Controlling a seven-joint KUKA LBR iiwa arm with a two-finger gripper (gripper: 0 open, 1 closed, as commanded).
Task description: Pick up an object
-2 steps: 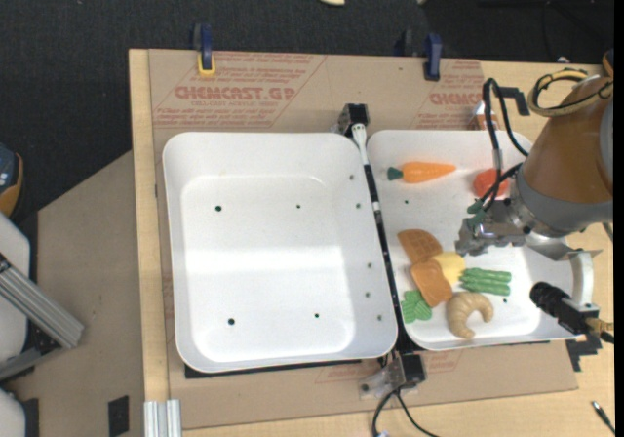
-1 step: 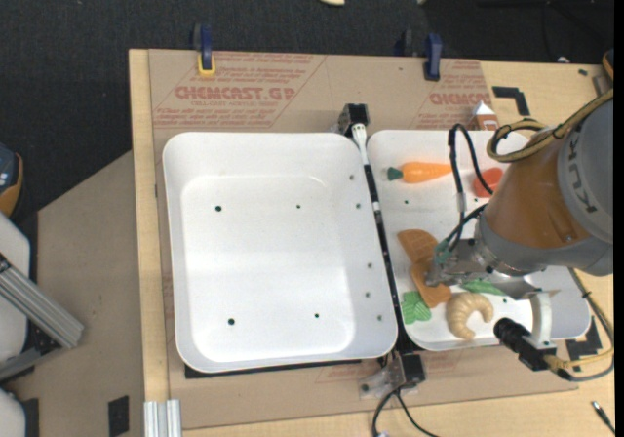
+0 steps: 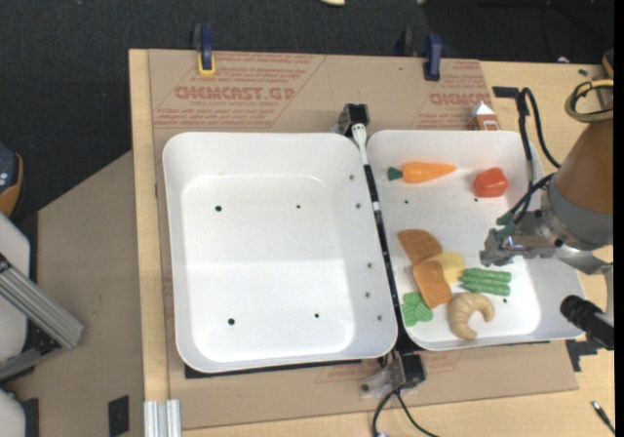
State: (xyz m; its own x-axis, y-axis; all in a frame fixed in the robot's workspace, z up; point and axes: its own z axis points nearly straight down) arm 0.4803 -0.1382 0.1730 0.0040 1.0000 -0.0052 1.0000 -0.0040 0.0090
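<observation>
A brown board on dark carpet holds two white bins. The gripper [image 3: 499, 250] hangs low in the right bin [image 3: 429, 144]; I cannot tell if it grips anything. Just below it lie green beans [image 3: 486, 280], handy to grab. A croissant [image 3: 469, 312] sits near, a carrot [image 3: 421, 172] farther off.

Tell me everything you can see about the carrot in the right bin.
The carrot is a small orange toy, plastic-looking, with a green stub at its left end. It lies flat, pointing right, near the far wall of the right bin. Nothing touches it; the red piece sits apart to its right.
</observation>
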